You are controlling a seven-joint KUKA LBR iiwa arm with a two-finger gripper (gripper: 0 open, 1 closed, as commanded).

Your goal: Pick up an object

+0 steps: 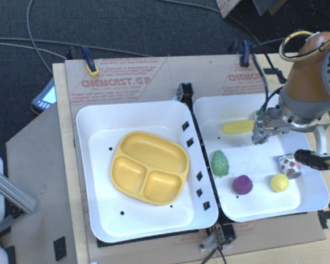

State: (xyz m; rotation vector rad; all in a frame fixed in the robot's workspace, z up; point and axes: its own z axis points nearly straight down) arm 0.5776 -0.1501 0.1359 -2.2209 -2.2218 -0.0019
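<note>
- We see two shallow white bins side by side on the surface [121, 75], a left bin [95, 179] and a right bin [312, 199].
- In the left bin lies a yellow divided tray [149, 167] with three compartments; it is turned at a slant.
- The arm [308, 77] reaches in from the right, and its hand [263, 132] hangs over the upper part of the right bin.
- The hand is just beside the right end of a long yellow object [237, 127], which lies flat near the back wall of the bin.
- We cannot tell whether the hand is spread or pressed together, and we see no object between its tips.
- Lower in the right bin there are a green object [220, 163], a purple ball [242, 184] and a small yellow ball [279, 183].
- A small white object with red marks [289, 166] lies near the right wall, just above the yellow ball.
</note>
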